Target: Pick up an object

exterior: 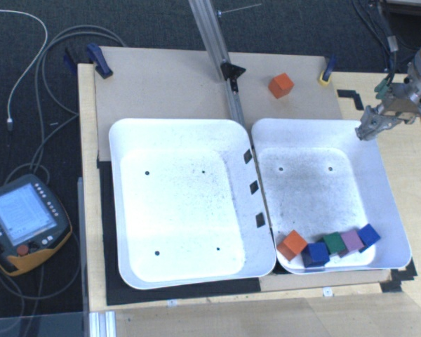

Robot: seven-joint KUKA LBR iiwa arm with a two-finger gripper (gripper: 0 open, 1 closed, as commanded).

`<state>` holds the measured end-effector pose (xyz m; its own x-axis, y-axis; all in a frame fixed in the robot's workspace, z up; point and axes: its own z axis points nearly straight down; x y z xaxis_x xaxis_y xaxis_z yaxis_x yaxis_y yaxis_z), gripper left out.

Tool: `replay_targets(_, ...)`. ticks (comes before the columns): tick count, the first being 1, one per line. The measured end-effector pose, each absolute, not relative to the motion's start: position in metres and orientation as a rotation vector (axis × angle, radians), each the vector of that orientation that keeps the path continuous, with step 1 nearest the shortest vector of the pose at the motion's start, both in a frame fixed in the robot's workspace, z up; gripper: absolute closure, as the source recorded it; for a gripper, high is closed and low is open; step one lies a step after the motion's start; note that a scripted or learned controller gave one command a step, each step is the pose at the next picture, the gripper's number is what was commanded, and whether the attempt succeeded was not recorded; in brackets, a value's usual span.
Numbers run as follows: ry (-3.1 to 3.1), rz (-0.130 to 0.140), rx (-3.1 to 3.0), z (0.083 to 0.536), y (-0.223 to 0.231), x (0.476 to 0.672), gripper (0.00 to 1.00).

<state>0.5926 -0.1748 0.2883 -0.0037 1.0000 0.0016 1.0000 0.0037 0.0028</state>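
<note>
Two bins sit side by side mid-frame, the left bin [175,202] touching the right bin [379,181], where five cubes [328,245] cluster along its lower edge, a lone cube [281,85] lies on the bench [161,83] above, and the gripper [372,126] hangs at its upper right corner.

Bench [168,90]: you see a tan board, reaching left and below the pincer [370,126].
Bins: left bin [126,188] far left of the pincer; right bin [389,188] just below it, touching the left one.
Orange cube [281,85]: on the bare board, left of the pincer and a little above.
Blue clamp [98,60]: far-left board corner.
</note>
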Motion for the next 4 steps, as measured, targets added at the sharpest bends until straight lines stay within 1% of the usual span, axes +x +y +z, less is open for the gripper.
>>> replay_targets(1,2.235,0.0,2.218,0.277,-0.087,0.546,1.0)
replay_targets(2,2.224,-0.01,2.233,0.178,-0.114,0.493,1.0)
replay_targets(3,2.214,0.003,2.221,0.227,-0.154,0.496,1.0)
replay_targets(4,2.229,0.0,2.22,0.22,-0.107,0.48,1.0)
